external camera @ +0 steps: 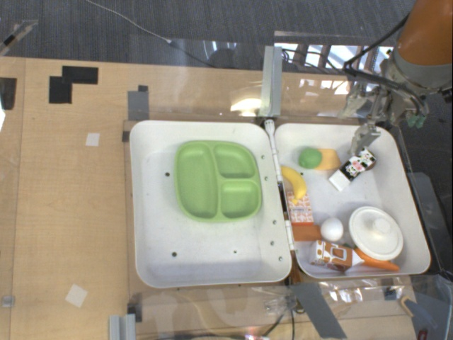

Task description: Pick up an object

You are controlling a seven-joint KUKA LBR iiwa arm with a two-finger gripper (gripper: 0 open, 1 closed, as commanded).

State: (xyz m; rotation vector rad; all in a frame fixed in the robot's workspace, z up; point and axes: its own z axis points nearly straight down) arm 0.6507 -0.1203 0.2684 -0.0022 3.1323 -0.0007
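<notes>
My gripper (364, 140) hangs over the far side of the right bin (407, 190), under the orange-banded wrist (425, 20). Directly below and in front of it lies a small black-and-white cow-patterned carton (354, 168), tilted. I see nothing held in the gripper. Left of the carton are a green ball (309, 157) and a yellow-orange piece (328, 160) touching it. A banana (296, 183) lies along the bin's left wall.
The right bin also holds a white lidded bowl (376, 234), a white egg (332, 229), an orange carrot (379, 264), a brown box (333, 255) and a red patterned box (301, 214). A green divided plate (216, 180) lies in the left bin (152, 246).
</notes>
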